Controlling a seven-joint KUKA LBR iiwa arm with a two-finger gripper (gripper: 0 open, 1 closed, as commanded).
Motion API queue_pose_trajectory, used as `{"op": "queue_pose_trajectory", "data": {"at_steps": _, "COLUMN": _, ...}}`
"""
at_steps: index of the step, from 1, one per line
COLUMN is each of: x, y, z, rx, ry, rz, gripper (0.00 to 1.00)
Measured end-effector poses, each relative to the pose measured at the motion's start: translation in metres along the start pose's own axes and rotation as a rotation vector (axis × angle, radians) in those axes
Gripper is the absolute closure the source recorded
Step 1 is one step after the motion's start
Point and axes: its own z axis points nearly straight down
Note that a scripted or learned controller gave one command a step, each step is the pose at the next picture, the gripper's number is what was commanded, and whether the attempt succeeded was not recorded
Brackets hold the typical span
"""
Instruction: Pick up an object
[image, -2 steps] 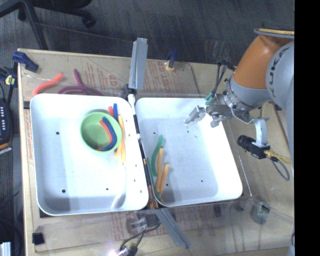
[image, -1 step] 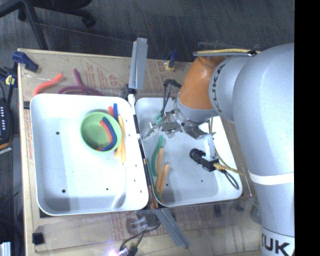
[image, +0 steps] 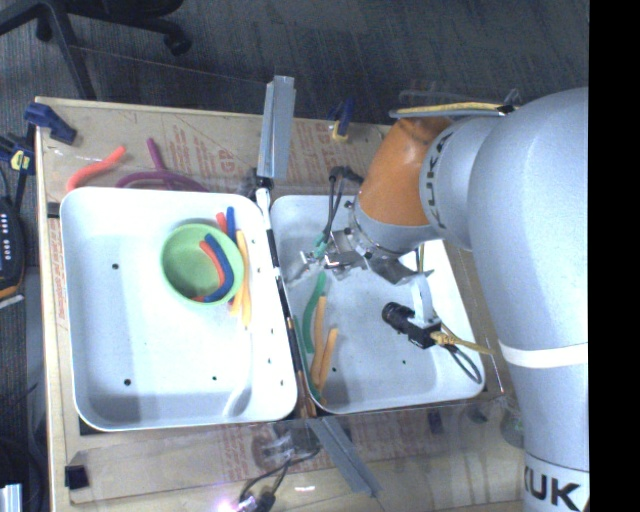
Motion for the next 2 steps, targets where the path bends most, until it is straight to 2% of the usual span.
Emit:
{"op": "queue_pose_trajectory", "data": {"at_steps": 1, "x": -0.0106, "y": -0.0317, "z": 0.0336, "rx": -0.009, "ry": -0.009, "rz": -0.136, "gripper": 0.00}}
{"op": "queue_pose_trajectory", "data": {"at_steps": 2, "x": -0.0085, "y": -0.0313, "z": 0.0237, "rx": -0.006, "ry": -0.005, "rz": -0.143, "gripper": 1.00}}
